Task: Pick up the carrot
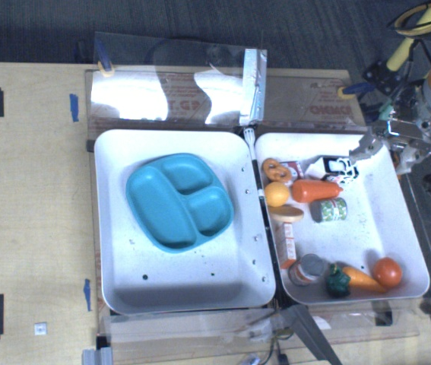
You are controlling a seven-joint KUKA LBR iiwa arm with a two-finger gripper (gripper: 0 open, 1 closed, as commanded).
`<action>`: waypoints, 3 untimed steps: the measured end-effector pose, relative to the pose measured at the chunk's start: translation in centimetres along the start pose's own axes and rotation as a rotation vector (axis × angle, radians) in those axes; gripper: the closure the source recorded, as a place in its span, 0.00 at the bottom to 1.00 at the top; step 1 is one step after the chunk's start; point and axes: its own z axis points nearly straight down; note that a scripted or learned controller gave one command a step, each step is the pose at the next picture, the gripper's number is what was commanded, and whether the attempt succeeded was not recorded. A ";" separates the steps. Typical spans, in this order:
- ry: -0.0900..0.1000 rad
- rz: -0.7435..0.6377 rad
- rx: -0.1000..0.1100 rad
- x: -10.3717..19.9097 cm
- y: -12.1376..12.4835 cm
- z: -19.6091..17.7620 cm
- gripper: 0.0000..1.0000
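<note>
Camera view: end effector (378, 139) sits at the upper right corner of the right white bin (401, 211), above its rim; its grip state cannot be told from this angle. Nothing visible in it.

Orange carrot with green leafy top (352, 279) lies well below the end effector, near the bin's lower edge, green end pointing left. Round red tomato (388, 271) touches its right end. Grey-lidded small jar (307, 268) just left of the carrot's greens.

Closer to the end effector, down-left of it: black-and-white toy figure (339, 169), then a red-orange pepper-shaped piece (315, 190), a green-labelled can (329, 210), a yellow-orange round fruit (277, 195) and a pretzel-like brown piece (274, 170).

Far left of the end effector, left white bin (116, 280) holds a blue divided plate (179, 200). Both bins rest on the wooden bench (33, 204).
</note>
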 end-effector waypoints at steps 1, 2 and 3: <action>0.002 0.532 0.008 -0.1 -1.1 5.2 0.00; 0.003 0.431 0.007 6.6 -1.6 7.0 0.00; 0.003 0.086 0.005 3.9 1.2 10.5 0.00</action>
